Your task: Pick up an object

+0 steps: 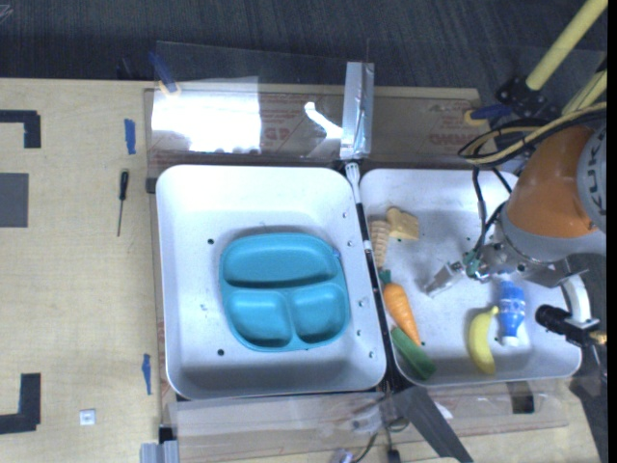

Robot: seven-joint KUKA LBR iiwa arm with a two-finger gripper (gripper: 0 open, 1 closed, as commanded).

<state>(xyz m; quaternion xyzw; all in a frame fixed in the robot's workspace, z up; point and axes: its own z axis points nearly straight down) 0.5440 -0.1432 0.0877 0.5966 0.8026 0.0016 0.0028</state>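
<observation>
The banana (480,340) lies at the near right of the right bin (439,193), touching a blue-and-white bottle (511,314); carrot (400,309) along the left wall. The gripper (445,278) is lowered mid-bin beside them, empty; finger state cannot be told.

Arm (564,196) in from right, gripper (453,273) low, wrist bent

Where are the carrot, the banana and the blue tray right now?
carrot (400,310): camera view, middle of its orange body.
banana (479,340): camera view, middle of its yellow curve.
blue tray (282,287): camera view, ridge between its compartments.
</observation>
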